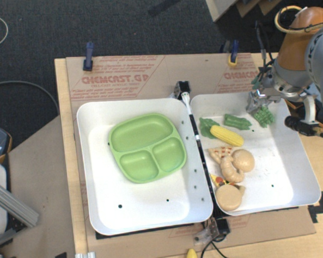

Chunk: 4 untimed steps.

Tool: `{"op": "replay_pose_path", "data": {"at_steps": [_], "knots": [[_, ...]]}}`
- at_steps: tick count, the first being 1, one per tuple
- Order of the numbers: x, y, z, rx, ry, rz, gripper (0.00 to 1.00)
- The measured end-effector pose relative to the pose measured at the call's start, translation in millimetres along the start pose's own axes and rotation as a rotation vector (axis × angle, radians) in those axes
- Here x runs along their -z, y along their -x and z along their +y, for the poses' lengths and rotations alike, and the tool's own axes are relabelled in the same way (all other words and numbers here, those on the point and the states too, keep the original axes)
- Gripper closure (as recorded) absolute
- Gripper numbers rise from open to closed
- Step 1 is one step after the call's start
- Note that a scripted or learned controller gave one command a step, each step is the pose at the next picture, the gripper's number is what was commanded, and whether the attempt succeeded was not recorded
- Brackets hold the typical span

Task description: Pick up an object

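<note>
Gripper [260, 104] over right bin [294, 161], fingers' opening indiscernible, green toy [264, 116] touching at 5 o'clock, corn [226, 135] apart

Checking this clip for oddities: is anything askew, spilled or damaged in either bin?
Nothing looks spilled or broken. The green tray sits slightly askew in the left bin. The toy food, including the corn, is heaped toward the right bin's left side. The gripper is at a green piece.

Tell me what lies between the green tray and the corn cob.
In the camera view, the two bins' adjoining rims lie between the tray and the corn, plus a green leafy piece.
</note>
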<state>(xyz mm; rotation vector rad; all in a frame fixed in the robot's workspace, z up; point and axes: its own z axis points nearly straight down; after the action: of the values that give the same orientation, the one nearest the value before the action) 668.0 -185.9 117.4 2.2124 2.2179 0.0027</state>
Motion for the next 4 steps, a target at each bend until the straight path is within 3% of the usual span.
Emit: {"op": "replay_pose_path", "data": {"at_steps": [4], "knots": [[42.4, -0.5, 3.5, 0.006, 0.013, -0.009, 1.00]]}}
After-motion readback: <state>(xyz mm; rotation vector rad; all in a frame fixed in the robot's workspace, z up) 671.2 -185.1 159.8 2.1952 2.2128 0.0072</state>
